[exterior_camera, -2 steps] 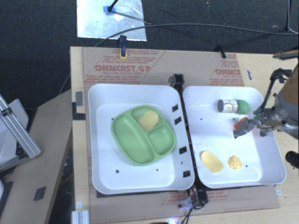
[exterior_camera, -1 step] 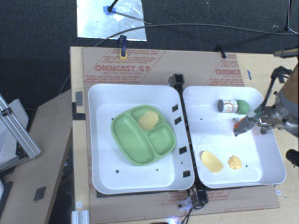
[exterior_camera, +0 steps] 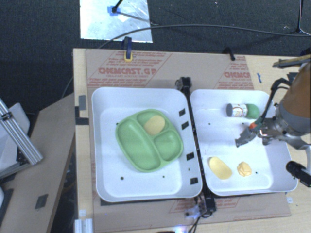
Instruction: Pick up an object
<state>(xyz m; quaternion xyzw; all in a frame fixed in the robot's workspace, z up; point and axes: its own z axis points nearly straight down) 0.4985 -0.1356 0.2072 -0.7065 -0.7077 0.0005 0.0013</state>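
gripper (exterior_camera: 244,139) above right bin (exterior_camera: 204,130) centre, finger state unclear. green-capped bottle (exterior_camera: 241,110) near far edge; two yellow pieces (exterior_camera: 220,168) (exterior_camera: 244,169) near front edge.

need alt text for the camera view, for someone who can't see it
A grey robot arm reaches from the right, its gripper over the right white bin, which holds a small bottle and two yellow food pieces. The left white bin holds a green divided plate with a yellow item in one compartment.
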